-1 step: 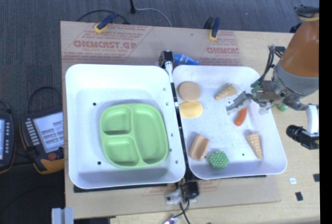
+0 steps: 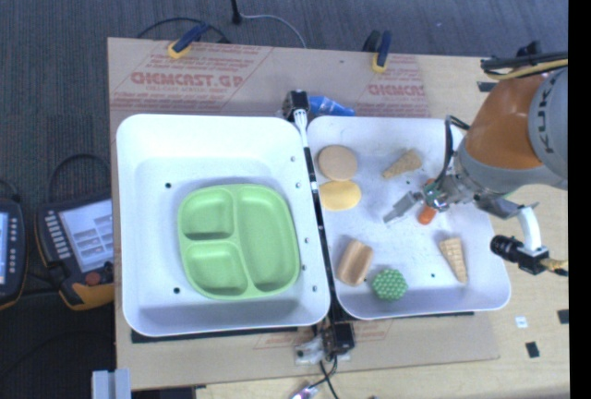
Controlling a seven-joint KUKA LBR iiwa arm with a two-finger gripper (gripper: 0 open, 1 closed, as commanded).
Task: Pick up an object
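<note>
**Gripper low over the small orange piece in the right bin**

Camera view: The arm reaches in from the right and leans down into the right bin, its gripper low near the bin's middle. Grey fingers splay out toward the left; they look released, with nothing seen between them. Just beside them, under the wrist, sits a small orange piece, the likeliest target given how close the gripper hangs. It is too small and too covered to tell its long axis or which way it points.

The other items lie scattered well apart, probably so each can be grasped alone: a round tan bun, a yellow disc just below it, a wedge, a cone pointing toward the bin's near edge, a bread roll and a green knobbly ball. The left bin holds a green divided tray. Both bins rest on the surface.
</note>
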